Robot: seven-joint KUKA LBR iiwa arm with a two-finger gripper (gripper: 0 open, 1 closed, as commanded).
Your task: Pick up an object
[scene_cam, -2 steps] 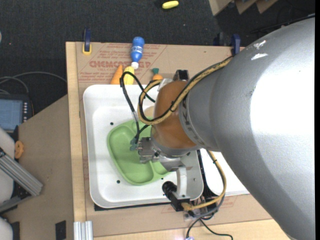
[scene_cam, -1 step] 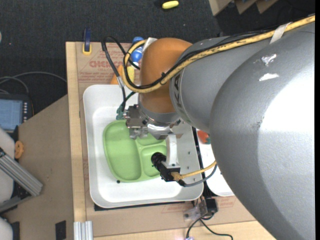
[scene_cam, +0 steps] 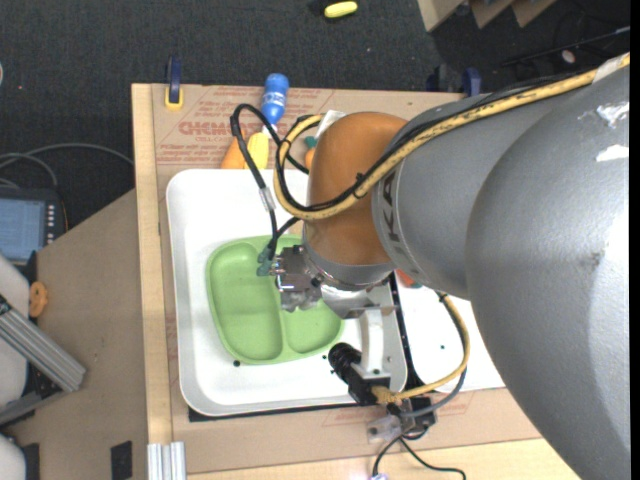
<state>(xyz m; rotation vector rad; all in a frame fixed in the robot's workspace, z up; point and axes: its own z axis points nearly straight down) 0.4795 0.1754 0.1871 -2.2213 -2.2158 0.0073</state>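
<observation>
A light green shallow dish [scene_cam: 245, 303] with two compartments lies in the left white bin [scene_cam: 195, 268]. My gripper [scene_cam: 292, 286] hangs over the dish's right side, near the ridge between its compartments. The grey arm and its orange band hide the dish's right edge and most of the right bin. A yellow and orange thing [scene_cam: 250, 152] peeks out at the left bin's far rim, partly behind the arm's cables.
A blue-capped item [scene_cam: 275, 92] and a small blue and yellow clamp [scene_cam: 175, 86] sit on the cardboard at the far edge of the bench. A strip of the right bin [scene_cam: 440, 338] shows under the arm.
</observation>
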